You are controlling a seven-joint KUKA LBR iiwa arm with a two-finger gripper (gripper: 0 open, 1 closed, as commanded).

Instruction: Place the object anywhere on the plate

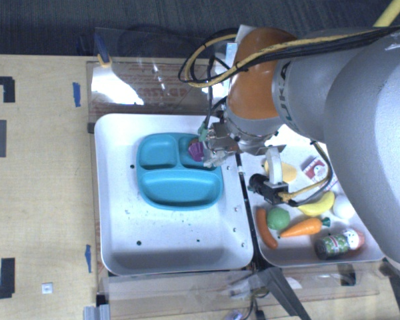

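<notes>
The arm comes in from three o'clock, its orange band over the divide between the two bins. The gripper hangs at the right edge of the blue divided plate, which lies in the upper half of the left bin. A small purple object sits in the plate's upper right compartment, right up against the gripper's tip; whether it is pinched between the fingers or just lying there, I cannot tell (the wrist hides too much).

Over at four o'clock, the right bin is crowded: a carrot, a green ball, a banana, a small bottle lying on its side, and a red-and-white packet further up.
</notes>
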